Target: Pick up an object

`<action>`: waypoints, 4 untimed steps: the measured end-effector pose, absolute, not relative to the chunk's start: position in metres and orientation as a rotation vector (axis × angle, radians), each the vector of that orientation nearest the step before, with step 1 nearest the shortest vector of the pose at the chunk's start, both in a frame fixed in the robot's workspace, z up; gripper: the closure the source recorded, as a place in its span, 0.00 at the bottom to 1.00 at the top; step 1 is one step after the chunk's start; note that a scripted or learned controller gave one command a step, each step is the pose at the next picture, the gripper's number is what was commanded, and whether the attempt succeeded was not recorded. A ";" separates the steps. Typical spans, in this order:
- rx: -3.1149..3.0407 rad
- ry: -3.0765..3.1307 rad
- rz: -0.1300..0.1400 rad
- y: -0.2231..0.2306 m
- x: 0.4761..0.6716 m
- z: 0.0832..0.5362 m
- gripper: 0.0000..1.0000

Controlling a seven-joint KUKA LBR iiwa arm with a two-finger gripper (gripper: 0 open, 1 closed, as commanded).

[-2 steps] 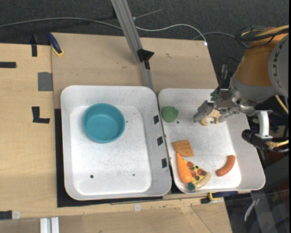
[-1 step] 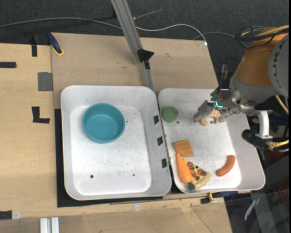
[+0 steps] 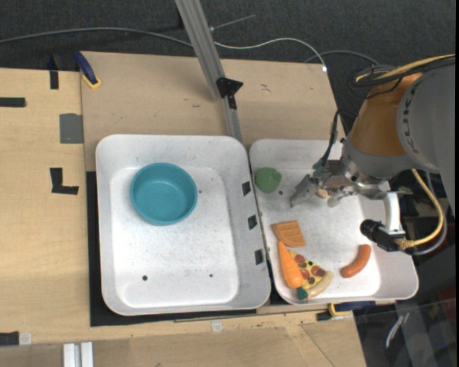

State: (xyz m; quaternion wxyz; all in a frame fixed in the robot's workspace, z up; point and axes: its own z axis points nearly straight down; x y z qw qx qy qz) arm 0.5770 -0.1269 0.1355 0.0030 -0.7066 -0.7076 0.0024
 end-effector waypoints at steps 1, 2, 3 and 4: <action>-2.220 -2.224 0.003 -0.127 0.577 0.087 0.00; -2.218 -2.224 0.001 -0.126 0.577 0.099 1.00; -2.221 -2.224 -0.002 -0.125 0.577 0.141 1.00; -2.223 -2.226 -0.004 -0.127 0.582 0.203 1.00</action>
